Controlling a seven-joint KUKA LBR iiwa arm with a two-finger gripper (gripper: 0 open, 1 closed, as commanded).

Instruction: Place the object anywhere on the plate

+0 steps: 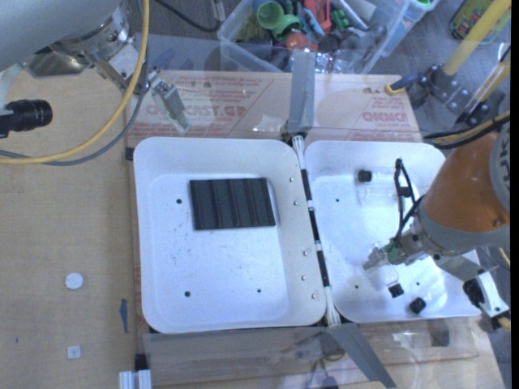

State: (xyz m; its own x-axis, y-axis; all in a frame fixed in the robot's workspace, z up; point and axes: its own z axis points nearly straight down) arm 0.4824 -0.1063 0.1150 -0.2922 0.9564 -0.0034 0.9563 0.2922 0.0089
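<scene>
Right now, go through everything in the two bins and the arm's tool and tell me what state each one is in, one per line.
Dark ribbed plate: lying flat in the left bin, nothing on it.
Tool: low over the right bin, whether it grips anything is unclear.
Small black block: loose near the right bin's back.
Two small black pieces: loose near the right bin's front.

Clear tub of toys — yellow cable, cardboard sheet
</scene>
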